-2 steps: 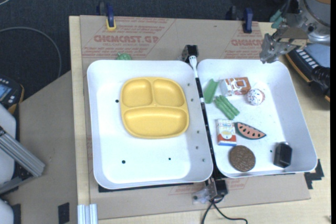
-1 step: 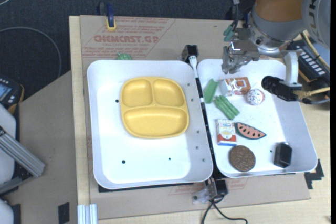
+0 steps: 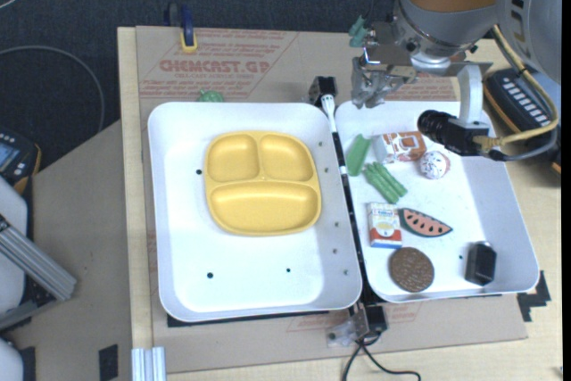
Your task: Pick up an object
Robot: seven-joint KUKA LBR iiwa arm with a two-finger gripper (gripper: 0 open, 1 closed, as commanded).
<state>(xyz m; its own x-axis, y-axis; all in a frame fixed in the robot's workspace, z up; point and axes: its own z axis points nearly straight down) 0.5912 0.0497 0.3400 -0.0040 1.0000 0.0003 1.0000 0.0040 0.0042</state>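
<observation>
The gripper hangs over the far edge of the right bin, and I cannot tell if it is open or shut. Nothing shows in it. The closest things are the green sticks, just below it in the view. They look light, stiff and thin, so grab one across its middle. That bin also holds a small box, a melon slice, a brown cookie, a white ball and a black block. The left bin holds a yellow tray.
</observation>
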